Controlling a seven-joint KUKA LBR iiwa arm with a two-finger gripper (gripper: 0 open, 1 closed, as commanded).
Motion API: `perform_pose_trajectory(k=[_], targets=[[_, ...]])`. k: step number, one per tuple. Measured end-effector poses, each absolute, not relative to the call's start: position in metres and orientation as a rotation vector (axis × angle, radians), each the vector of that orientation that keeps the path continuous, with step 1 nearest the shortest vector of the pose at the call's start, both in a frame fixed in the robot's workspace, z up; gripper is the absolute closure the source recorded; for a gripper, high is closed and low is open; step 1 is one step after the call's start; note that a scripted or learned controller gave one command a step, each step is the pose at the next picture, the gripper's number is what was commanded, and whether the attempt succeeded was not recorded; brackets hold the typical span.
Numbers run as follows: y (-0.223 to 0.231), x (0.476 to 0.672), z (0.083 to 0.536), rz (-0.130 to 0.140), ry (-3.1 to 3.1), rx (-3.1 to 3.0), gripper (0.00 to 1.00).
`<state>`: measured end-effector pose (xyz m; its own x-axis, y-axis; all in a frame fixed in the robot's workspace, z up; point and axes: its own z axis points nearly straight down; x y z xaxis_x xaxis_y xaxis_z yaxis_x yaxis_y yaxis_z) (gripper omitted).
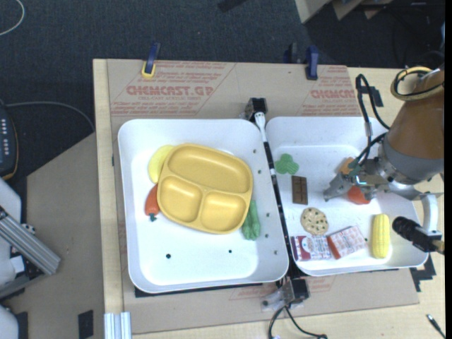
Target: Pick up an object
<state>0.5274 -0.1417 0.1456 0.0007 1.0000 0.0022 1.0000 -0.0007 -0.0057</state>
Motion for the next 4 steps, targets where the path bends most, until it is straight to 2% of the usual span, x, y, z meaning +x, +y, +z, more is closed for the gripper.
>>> perform_pose_trajectory(k=[1, 2, 3, 4], targets=[[-0.142, 0.536, 0.089, 0.004, -2.218, -2.217, 0.0], [-0.142, 0.536, 0.084, 0.002, -2.218, -2.22, 0.0], [-0.143, 0.536, 0.095, 0.0, -2.218, -2.223, 1.0], [-0.15, 0.54, 0.14, -0.004, -2.225, -2.226, 1.0]])
